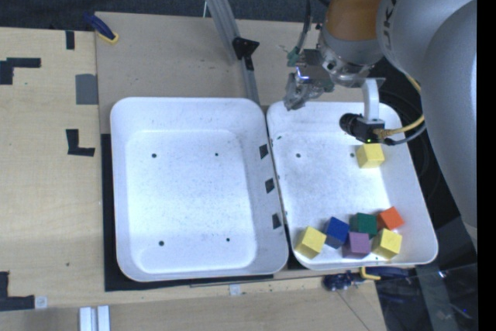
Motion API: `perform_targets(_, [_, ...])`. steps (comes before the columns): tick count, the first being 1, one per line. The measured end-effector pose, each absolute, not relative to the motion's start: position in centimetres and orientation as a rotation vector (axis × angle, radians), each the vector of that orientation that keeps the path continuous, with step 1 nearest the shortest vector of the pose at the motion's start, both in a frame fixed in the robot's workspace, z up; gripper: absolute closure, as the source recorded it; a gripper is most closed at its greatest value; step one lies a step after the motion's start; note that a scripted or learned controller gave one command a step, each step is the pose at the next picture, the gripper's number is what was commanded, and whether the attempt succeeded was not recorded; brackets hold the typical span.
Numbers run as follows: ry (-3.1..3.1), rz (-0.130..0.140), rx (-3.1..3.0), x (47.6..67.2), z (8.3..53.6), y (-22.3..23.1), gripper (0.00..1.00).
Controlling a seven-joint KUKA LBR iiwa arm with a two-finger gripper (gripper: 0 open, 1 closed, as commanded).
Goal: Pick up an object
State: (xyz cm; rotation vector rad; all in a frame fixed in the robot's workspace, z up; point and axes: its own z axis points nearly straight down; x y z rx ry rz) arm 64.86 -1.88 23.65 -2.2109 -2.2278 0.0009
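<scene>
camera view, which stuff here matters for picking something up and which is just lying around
For the job:
gripper, above the right bin's far rim
right bin
lone yellow block
near-edge cluster: yellow block, blue block, green block, purple block, orange block

Lying about:
left bin
metal rail
black tape marks

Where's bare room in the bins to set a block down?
The left bin is bare. In the right bin, the middle is free, between the lone yellow block and the block cluster crowding its near edge.
</scene>
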Motion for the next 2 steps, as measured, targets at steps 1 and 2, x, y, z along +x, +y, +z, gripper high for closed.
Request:
perform_targets(1, [-2.227, 0.002, -2.211, 63.5, 22.6, 4.0, 1.0])
perform_targets(2, [-2.228, 0.0, -2.212, 63.2, 23.8, 9.1, 1.0])
